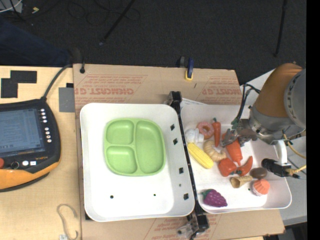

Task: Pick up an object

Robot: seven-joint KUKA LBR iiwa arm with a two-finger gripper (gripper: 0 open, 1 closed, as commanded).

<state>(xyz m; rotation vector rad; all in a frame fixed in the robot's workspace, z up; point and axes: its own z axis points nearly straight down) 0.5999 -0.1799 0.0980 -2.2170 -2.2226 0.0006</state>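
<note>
The gripper is down in the right bin, at the upper edge of a heap of toy food, just beside the carrot and the red chili. Whether its fingers are spread or pressed together I cannot tell, since the dark metal blurs into the clutter. Nothing is visibly lifted or pinched, so the pick looks not yet done: the grasp and the raise remain. Candidates lie close together: a corn cob, a red pepper, a pink ring and, nearer the front rim, purple grapes and an ice cream cone. The left bin holds a green divided plate, well apart from the arm.
</note>
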